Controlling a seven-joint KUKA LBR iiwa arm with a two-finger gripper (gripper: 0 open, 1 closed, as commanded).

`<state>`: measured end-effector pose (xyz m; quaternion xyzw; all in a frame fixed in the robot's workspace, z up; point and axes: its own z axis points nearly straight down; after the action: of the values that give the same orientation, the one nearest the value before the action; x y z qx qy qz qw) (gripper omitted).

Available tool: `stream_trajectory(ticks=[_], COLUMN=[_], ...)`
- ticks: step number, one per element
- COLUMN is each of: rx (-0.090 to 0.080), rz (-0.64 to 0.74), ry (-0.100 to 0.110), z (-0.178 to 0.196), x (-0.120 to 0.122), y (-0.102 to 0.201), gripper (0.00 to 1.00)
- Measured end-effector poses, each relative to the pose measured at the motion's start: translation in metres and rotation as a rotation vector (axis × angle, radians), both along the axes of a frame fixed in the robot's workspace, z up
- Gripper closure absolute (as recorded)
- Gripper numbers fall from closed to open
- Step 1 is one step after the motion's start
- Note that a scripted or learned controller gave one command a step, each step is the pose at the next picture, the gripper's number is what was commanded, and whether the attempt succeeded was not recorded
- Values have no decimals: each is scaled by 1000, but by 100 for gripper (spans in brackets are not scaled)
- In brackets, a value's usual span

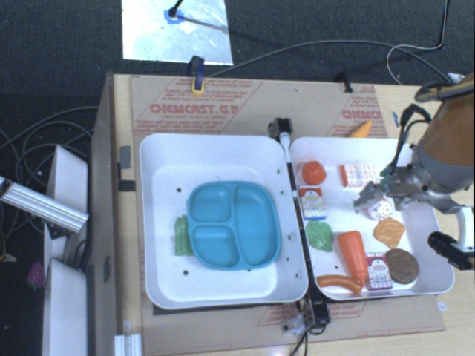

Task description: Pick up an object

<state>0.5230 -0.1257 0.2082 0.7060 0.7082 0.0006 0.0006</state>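
My gripper (373,197) hangs low over the right bin (335,147), near its right-hand middle. A small white speckled object (382,211) lies just below and to the right of it, very close; contact is unclear. Around it lie a red-and-white box (358,174), an orange biscuit-like piece (389,231), a brown round disc (401,265), an orange bottle shape (353,253), a red tomato (314,173), a small carton (312,203) and a green leafy piece (320,235).
The left bin (159,199) holds a blue divided plate (234,224) and a green item (182,236) beside it. An orange sausage (339,282) and a red box (378,271) lie at the right bin's front. A carrot (361,130) rests outside, behind the right bin.
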Motion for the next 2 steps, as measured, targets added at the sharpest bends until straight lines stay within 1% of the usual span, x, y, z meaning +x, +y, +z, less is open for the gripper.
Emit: stream_trajectory(ticks=[1, 2], rx=[0, 0], rz=[-2, -1], ry=[3, 0], z=[-118, -107], x=[-9, -8], y=[5, 4], gripper=[0, 100])
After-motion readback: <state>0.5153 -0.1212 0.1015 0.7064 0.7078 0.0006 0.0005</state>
